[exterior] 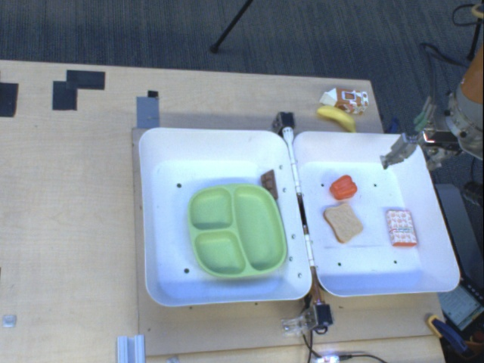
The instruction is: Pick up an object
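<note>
Progress: nothing was lifted yet, as far as I could judge; the pick had not begun and every step of it was left.
Gripper: I saw the gripper at the far right corner of the right bin, above the rim, carrying nothing that I could see.
Fingers: I could make out one grey tip pointing down to the left, but whether the fingers were spread or closed I could not tell.
Candidates: a red piece lay in the far middle of the right bin, a bread slice just near of it, and a packet to the right of the slice, all flat on the floor and apart from one another.
Closest: I judged the red piece the closest to the gripper, though well apart from it.
Left bin: the left bin held a green tray, with a small brown piece at its far right corner.
Outside: a banana and a small wrapper lay on the bench beyond the bins.
Left to do: descend, close on one item, raise it.
</note>
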